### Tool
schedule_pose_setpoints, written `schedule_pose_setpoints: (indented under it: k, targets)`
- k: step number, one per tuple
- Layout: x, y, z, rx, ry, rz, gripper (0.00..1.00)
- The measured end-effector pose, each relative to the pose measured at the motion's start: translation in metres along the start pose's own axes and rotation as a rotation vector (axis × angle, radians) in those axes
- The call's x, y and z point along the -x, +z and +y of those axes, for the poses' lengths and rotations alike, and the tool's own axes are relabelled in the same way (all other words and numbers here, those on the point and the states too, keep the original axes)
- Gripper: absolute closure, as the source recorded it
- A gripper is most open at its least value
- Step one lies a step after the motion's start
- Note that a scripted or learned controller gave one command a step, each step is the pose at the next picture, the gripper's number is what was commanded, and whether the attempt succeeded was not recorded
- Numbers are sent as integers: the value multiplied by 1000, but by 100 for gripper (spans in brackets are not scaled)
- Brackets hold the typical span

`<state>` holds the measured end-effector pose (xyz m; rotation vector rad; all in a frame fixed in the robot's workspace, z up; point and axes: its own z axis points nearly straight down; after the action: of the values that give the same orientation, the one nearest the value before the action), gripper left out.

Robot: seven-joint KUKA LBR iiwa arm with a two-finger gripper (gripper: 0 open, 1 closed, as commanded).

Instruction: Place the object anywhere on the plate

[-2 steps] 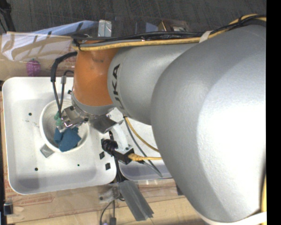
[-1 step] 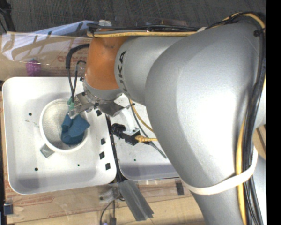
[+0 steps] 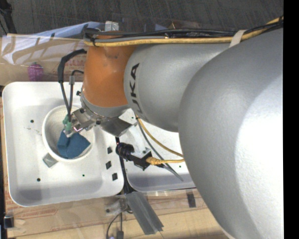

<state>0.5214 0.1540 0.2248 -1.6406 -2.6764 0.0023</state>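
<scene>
1. Starting nearest the camera: my broad grey arm (image 3: 214,108) covers most of the right white bin (image 3: 159,183), so I cannot judge what lies under it.
2. Below the orange wrist band (image 3: 107,76), my claw (image 3: 72,126) hangs over the near edge of the round white plate (image 3: 52,121) in the left shallow white bin (image 3: 20,133). How my claw stands, and whether it has hold of anything, I cannot tell; the wrist housing and a small green part hide it.
3. Lying just under that, the folded blue cloth-like object (image 3: 72,146) rests on the plate's lower side, reaching its rim. I judge the placing as good as done.
4. Risks: if the cloth clings to my claw, lifting would drag it off the plate; its position at the rim means a small tug could spill it into the bin.
5. A small grey block (image 3: 50,160) sits just beside the plate; a careless sweep could knock it.
6. Farthest, the brown paper-covered desk (image 3: 40,59) holds a purple thing (image 3: 36,72), well apart.
</scene>
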Motion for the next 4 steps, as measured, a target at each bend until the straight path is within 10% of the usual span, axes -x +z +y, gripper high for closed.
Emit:
schedule_pose_setpoints:
  k: [1, 2, 3, 4]
  targets:
    - [43, 117, 16, 3, -11, -2, 100]
    - [71, 33, -36, 1, -150, -1, 100]
    - [52, 35, 38, -2, -107, -1, 100]
    - [19, 65, -38, -1, -63, -1, 100]
